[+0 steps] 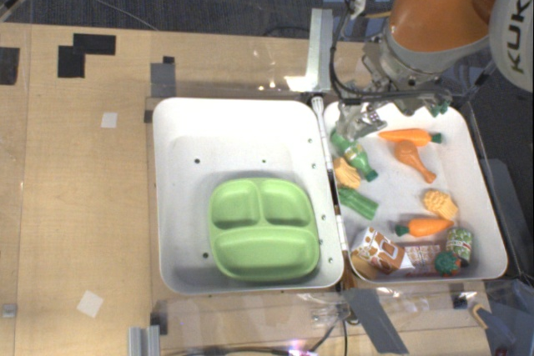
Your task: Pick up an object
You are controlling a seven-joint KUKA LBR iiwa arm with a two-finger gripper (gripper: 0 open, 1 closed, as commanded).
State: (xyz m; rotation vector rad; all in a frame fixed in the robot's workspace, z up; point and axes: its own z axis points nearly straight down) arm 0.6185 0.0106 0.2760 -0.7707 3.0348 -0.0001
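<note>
Arm over the right white bin [488, 204].
Gripper [357, 125] hangs by a green plastic bottle [354, 154]; grip state unreadable, honestly cannot tell.

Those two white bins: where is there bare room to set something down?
The left bin has bare floor behind and left of the green divided plate. The right bin is crowded; a small gap lies between the drumstick and the green bottle. The end effector hangs over its back left corner.
</note>
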